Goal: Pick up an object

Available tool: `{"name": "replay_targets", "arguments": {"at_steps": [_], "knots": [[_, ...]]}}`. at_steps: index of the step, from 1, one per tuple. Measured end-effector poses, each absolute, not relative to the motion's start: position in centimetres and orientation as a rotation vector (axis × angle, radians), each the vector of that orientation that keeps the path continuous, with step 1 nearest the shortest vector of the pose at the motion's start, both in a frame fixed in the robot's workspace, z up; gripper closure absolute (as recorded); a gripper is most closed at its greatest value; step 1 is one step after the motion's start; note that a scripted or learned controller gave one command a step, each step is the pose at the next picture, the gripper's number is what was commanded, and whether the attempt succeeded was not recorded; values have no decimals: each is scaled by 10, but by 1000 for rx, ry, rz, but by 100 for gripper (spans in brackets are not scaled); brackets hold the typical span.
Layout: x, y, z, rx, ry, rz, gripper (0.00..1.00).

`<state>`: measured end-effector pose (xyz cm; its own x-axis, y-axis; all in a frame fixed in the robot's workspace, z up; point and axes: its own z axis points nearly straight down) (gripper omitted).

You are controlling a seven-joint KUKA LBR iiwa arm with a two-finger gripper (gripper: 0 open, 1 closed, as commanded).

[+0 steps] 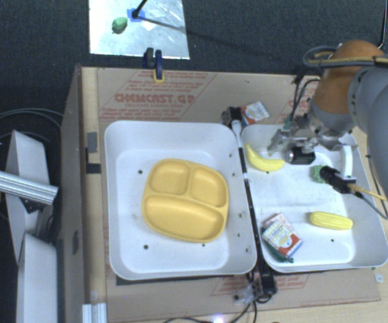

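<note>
In the right bin (365, 247), a yellow banana (263, 160) lies at the back left corner. My gripper (282, 144) hangs just above and to the right of the banana, close to its far end. Whether it touches the banana is unclear. A yellow corn cob (330, 220) lies toward the front right of the same bin. A small colourful box (281, 236) sits near the bin's front left. A small green thing (317, 173) rests in the middle of the bin, right of the banana.
The left bin (123, 180) holds a yellow divided plate (185, 199). A small packet (254, 112) lies on the bench behind the bins. The arm (355, 93) reaches in over the right bin's back right corner.
</note>
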<state>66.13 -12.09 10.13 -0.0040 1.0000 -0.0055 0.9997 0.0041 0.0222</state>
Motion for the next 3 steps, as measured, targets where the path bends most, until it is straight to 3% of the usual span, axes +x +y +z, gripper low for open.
{"name": "replay_targets", "arguments": {"at_steps": [1,2,3], "knots": [[670,-168,87,2214,2218,5,0],[613,-146,85,2219,2223,1,0],[614,-146,96,2216,2221,4,100]]}}
